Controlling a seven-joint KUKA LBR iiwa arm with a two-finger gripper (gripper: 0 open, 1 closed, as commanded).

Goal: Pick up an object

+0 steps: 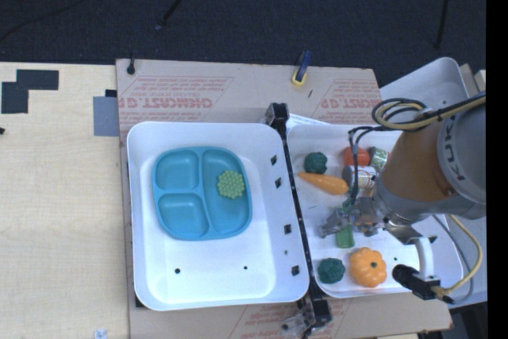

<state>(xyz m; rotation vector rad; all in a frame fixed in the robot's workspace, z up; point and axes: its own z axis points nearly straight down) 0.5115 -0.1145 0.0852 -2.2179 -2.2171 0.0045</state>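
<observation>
My gripper point(343, 220) sits low in the right bin point(444, 246), fingers open, right over a small green piece point(344, 236) pointing toward me.

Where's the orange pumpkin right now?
The pumpkin sits in the right bin, near its front edge, just right of a dark green broccoli piece and below the pincer.

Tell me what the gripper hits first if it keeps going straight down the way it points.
Probably the small green piece lying on the right bin's floor just under the gripper. Depth is hard to judge from this slanted view, so it may already be touching.
</observation>
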